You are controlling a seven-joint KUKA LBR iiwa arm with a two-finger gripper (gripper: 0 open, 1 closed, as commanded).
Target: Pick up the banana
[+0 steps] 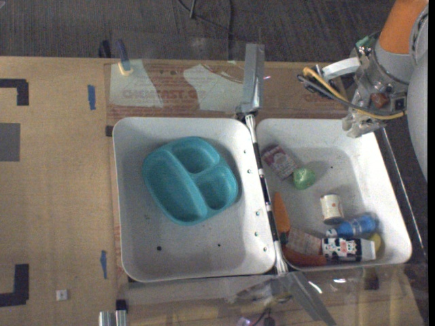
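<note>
A sliver of pale yellow [378,244] peeks out behind a small carton [348,249] in the near right corner of the right bin [380,175]. It may be the banana, but most of it is hidden and I cannot tell for sure. My gripper [359,121] hangs over the far right corner of that bin, well away from the yellow sliver, with yellow cables around the wrist.
The right bin also holds a pinkish packet [279,160], a green round fruit [304,177], an orange carrot [281,212], a small white cup [331,208], a blue bottle [358,225] and a brown-red item [304,251]. A teal divided plate [190,179] lies in the left bin [136,243].
</note>
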